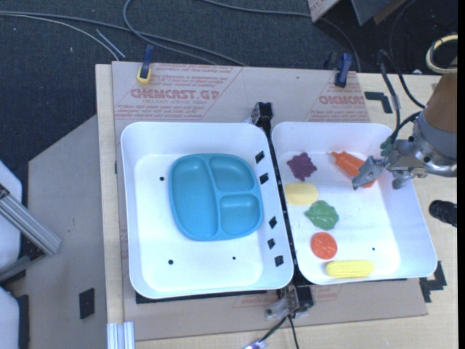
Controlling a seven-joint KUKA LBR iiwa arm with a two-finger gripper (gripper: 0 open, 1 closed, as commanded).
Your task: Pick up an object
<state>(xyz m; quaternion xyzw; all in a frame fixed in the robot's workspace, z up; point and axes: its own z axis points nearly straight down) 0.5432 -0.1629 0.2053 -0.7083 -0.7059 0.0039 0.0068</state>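
Arm: my grey arm with its orange band enters from the right, over the far right corner of the right-hand shallow white bin.
Gripper: my two-finger gripper hangs low over that bin; one dark finger slants down to the left, the other sits to its right, with a visible gap between them. Released, nothing between the fingers.
Nearest item: orange carrot-shaped toy, lying just left of the left finger, its red-orange end right at the fingertip. Contact: cannot tell.
Other items, right bin: dark purple lumpy toy near the left wall; pale yellow oval toy just below it; green leafy toy near the middle; round red-orange tomato-like toy below that; yellow corn-cob toy by the near wall. All lie apart from each other.
Left bin: left-hand shallow white bin holds a light blue plastic divided plate with three compartments, lying flat at its centre.
Bench: brown board under both bins, clamped at the far edge.
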